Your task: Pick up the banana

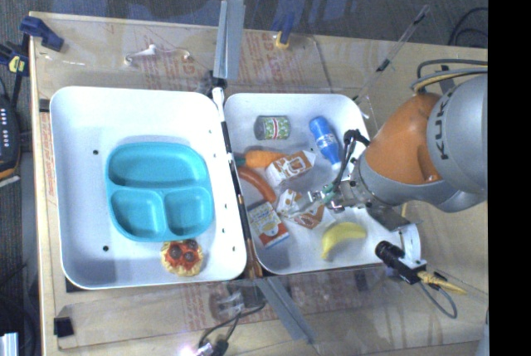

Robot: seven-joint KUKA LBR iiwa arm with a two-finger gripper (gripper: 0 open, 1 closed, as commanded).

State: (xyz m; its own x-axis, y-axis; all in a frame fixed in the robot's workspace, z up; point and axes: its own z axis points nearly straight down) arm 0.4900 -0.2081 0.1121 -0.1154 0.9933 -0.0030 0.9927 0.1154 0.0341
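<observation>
The yellow banana (342, 238) lies in the right bin (292, 100), near its front right corner. My gripper (322, 198) reaches in from the right and hangs over the bin's middle, just above and to the left of the banana, close to a brown snack packet (300, 211). Nothing of the banana is lifted; it rests flat on the bin floor. The grey and orange wrist (398, 163) covers the bin's right wall.
In the right bin are also a green can (271, 128), a blue bottle (324, 138), a carrot (264, 158), a sausage (255, 182), another packet (290, 166) and a small carton (267, 226). The left bin (73, 180) holds a blue divided tray (159, 188) and a toy pizza (183, 256).
</observation>
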